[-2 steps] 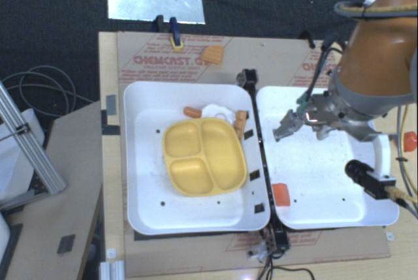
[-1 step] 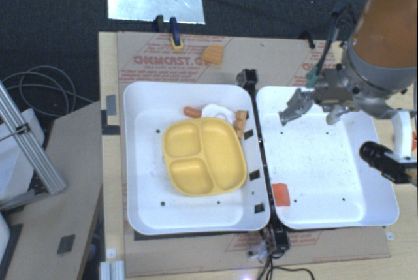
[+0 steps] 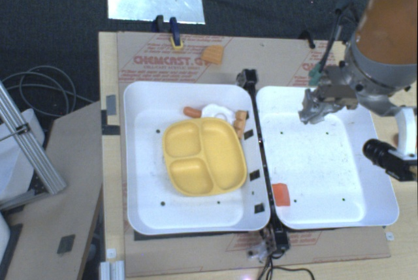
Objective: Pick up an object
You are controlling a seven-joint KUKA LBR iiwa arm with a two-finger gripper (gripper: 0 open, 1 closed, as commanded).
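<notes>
Over the right bin, pincer hanging, grip state unclear, nothing visibly held.

I could read red print on the brown paper-faced board that lay under the two bins. Above the left bin the large letters spelled "CHEMCAST", with a smaller red line beneath them too blurred for me to make out. More red lettering of the same kind showed on that board near the right bin's upper edge, but I could not read it. I found no other legible text.
</notes>
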